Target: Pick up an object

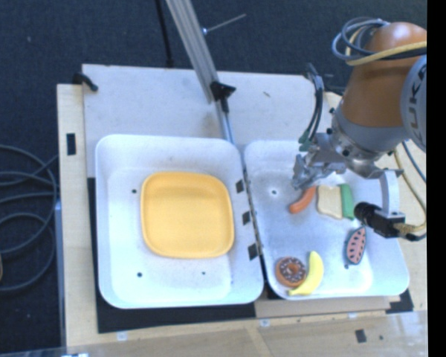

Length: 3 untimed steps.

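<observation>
Two white bins sit side by side on a bench. We see the gripper (306, 175) low over the right bin (271, 162), w/ a carrot (302, 200) just below its tips; can't tell its grip. Left bin (119, 162) holds a yellow plate (186, 214).

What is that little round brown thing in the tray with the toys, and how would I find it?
Look in the right-hand bin, along its near edge. The toy doughnut lies there, touching a yellow banana. It alone is round, brown, with a hole.
</observation>
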Each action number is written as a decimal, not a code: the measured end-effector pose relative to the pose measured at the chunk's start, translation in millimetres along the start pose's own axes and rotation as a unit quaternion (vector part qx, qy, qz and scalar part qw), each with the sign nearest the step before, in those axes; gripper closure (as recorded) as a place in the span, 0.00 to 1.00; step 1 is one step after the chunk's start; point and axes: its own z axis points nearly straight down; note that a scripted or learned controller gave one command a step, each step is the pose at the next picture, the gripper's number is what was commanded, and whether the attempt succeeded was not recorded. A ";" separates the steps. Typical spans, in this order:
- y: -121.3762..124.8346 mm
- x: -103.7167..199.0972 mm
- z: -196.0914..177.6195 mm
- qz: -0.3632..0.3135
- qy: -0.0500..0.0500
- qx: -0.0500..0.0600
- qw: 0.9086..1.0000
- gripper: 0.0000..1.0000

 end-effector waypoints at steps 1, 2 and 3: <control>-15.3 50.0 4.9 0.000 0.000 0.000 1.000 1.00; -21.1 93.6 32.9 0.000 0.000 0.001 1.000 1.00; -40.8 136.6 47.0 0.000 0.000 0.001 1.000 1.00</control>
